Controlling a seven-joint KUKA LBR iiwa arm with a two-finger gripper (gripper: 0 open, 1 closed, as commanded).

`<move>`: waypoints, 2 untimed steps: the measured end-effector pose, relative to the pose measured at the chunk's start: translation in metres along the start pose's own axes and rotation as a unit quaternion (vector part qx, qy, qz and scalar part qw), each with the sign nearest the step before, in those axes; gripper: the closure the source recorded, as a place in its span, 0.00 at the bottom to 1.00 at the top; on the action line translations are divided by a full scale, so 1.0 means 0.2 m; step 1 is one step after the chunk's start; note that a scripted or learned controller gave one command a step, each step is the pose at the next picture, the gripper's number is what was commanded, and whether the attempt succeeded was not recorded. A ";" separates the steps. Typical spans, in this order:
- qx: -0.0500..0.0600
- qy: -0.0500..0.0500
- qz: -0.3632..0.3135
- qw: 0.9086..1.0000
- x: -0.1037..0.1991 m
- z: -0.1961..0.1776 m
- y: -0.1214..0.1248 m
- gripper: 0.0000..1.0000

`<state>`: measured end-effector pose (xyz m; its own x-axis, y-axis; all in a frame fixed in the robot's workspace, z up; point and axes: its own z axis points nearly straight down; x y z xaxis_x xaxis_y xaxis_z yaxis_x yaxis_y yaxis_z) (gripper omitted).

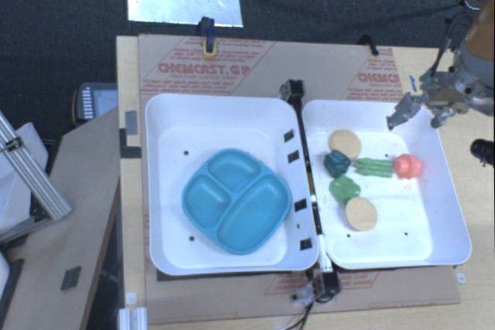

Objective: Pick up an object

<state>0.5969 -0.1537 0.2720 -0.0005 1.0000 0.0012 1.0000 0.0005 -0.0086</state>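
The right bin (445, 232) holds several small items. A tan disc (345, 143) lies at the back, with a teal piece (336, 163) just in front of it. A long green piece (375, 167) stretches right to a red-pink piece (407, 165). Nearer the front are a green lump (344, 188) and a second tan disc (361, 213). My gripper (422, 115) hangs over the bin's far right corner, above and behind the red-pink piece. Its fingers (401, 113) are spread open with nothing between them.
The left bin (166, 127) holds a blue divided plate (236, 199). A black divider with clips (302, 166) runs between the bins. A cardboard sheet (255, 62) lies under both. A metal rail (27, 170) sits at the far left.
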 end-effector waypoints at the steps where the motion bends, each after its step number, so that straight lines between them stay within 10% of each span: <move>1: -0.005 -0.001 -0.001 1.000 0.00 -0.03 0.01 0.00; 2: -0.003 -0.001 0.000 1.000 -0.04 0.23 -0.01 0.00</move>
<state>0.5937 -0.1625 0.2255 -0.0011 1.0000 0.0000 1.0000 0.0011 -0.0027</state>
